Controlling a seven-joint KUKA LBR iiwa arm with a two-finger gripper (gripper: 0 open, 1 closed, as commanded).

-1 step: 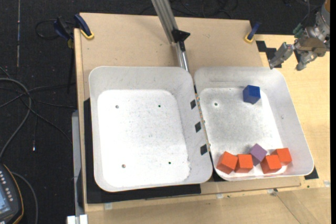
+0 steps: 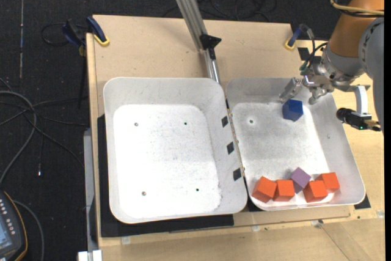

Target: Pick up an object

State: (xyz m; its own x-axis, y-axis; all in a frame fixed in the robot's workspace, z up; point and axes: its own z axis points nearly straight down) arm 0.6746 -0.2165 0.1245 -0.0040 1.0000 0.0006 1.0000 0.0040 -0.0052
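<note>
A blue cube (image 2: 293,110) lies in the right bin (image 2: 272,150), toward its back. My gripper (image 2: 303,93) hovers just above and behind the cube, its two fingers spread apart to either side with nothing between them. Along the right bin's front edge sit several orange cubes (image 2: 264,189) and one purple cube (image 2: 300,177) among them.
The left bin (image 2: 162,147) lies beside the right one. A metal pole (image 2: 189,6) slants in from the back to the seam between the bins. Clamps sit at the bench's back corners (image 2: 98,33).
</note>
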